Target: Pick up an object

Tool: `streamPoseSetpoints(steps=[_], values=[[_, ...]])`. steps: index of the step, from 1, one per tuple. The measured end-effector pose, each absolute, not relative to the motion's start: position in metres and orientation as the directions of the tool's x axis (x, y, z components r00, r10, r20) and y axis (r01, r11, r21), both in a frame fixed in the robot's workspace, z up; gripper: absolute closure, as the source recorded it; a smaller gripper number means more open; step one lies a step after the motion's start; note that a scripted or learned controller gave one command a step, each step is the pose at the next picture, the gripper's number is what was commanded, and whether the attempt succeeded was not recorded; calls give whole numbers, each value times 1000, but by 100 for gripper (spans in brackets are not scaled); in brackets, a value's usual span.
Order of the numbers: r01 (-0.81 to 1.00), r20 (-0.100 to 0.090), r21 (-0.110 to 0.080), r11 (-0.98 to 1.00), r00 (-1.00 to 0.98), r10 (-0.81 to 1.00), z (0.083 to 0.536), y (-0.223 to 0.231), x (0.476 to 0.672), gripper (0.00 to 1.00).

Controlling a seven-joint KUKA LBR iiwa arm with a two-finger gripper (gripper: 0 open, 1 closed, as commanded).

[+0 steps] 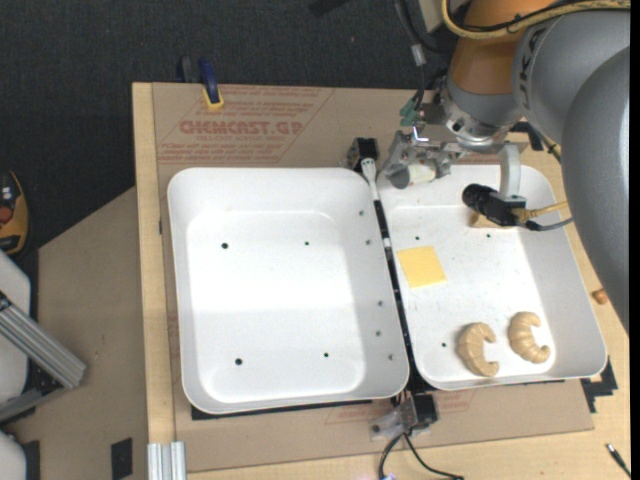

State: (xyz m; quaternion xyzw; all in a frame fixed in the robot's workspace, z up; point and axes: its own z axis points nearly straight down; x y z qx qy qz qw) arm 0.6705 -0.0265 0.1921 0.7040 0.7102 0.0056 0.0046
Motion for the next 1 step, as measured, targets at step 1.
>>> streamPoseSetpoints(steps=[1], values=[[1000,3,5,8,-8,1000,216,42,660,100]])
